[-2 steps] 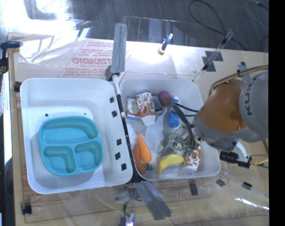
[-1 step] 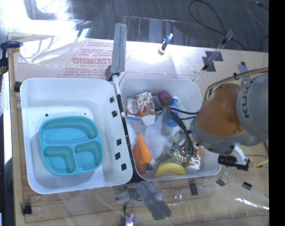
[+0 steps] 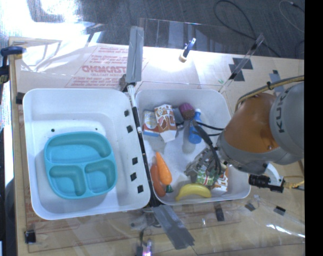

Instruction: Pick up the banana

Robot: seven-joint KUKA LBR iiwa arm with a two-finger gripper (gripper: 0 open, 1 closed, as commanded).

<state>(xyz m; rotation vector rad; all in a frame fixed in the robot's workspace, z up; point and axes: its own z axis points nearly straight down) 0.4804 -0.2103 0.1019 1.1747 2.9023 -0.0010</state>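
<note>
The yellow banana (image 3: 193, 191) lies on its side at the front edge of the right bin (image 3: 221, 101), next to an orange carrot (image 3: 161, 174). My gripper (image 3: 202, 165) hangs low in the bin just above and behind the banana, over a small green, red and white carton (image 3: 214, 179). Nothing yellow shows at the gripper. The grey arm with its orange band (image 3: 252, 129) reaches in from the right and covers the bin's right side.
Further back in the right bin are a white and orange carton (image 3: 161, 122), a purple item (image 3: 187, 110) and a blue bottle (image 3: 195, 134). The left bin (image 3: 38, 103) holds a light blue divided tray (image 3: 80, 164). A black cable (image 3: 206, 126) crosses to the gripper.
</note>
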